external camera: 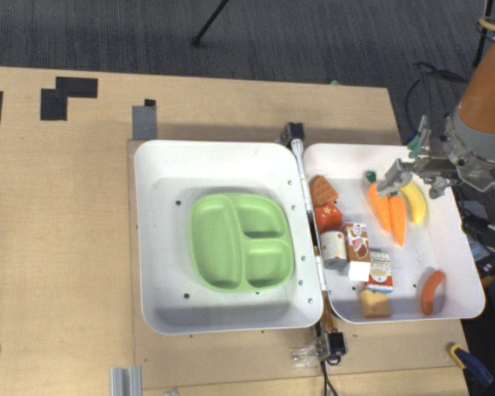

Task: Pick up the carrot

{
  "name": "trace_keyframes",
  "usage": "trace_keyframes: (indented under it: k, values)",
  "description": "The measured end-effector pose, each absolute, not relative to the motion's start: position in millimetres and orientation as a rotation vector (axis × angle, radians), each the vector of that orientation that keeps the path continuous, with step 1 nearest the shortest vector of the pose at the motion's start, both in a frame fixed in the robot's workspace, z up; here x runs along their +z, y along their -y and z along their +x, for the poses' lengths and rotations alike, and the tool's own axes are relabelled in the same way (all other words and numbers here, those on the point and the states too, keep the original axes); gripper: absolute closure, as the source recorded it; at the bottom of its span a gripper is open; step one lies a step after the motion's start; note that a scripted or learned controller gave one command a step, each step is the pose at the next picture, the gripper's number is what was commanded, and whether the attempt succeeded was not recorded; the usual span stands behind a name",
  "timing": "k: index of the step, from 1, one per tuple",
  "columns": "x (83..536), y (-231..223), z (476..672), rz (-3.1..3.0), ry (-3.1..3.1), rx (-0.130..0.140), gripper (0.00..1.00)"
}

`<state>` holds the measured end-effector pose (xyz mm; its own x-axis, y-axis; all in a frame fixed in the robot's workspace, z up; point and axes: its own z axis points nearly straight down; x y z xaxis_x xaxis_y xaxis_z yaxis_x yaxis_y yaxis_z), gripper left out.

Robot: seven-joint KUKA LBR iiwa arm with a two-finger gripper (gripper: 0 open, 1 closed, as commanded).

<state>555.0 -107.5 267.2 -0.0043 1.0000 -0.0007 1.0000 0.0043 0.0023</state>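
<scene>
Carrot (pixel 389 212) lies in the right white bin (pixel 454 308), touching a banana (pixel 413 202). The end effector (pixel 412 179) hovers just above both (finger spread unclear, cannot tell).

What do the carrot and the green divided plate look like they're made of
Carrot: likely moulded plastic toy food, judging by its uniform, saturated orange and smooth skin. Green divided plate: probably matte plastic, one flat pale green with soft rounded compartment edges and no sharp glare. Both are guesses from appearance.
</scene>
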Motion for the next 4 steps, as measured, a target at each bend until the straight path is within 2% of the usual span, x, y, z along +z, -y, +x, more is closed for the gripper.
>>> trace_keyframes:
  k: [1, 2, 3, 4]
  values:
    - [146.4, 112.8, 619.5, 2.101, -2.337, 0.0, 0.0]
    - [90.3, 153.0, 659.4, 2.302, -2.122, 0.013, 0.0]
    - [91.3, 179.3, 616.9, 1.985, -2.416, 0.019, 0.0]
    - [85.4, 122.4, 652.0, 2.024, -2.398, 0.004, 0.0]
